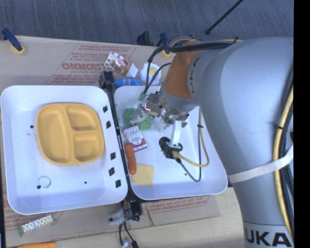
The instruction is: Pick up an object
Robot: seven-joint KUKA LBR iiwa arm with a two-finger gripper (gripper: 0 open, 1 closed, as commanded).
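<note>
pincer (154,109) over right bin (212,182) | green object (130,115) just left

— Where was the arm (248,112)?
— It reached in from the right, its grey bulk low over the bench, orange band (178,76) above the wrist.
— And the gripper (147,109)?
— Pointed down and leftward (its fingers too obscured to judge).

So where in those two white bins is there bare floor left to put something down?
The left bin has bare floor along its near edge, below the yellow divided tray, and a strip above it. The right bin is crowded along its left side: green items, a small packet, a sausage, a cheese slice. Its near right corner is bare.
</note>
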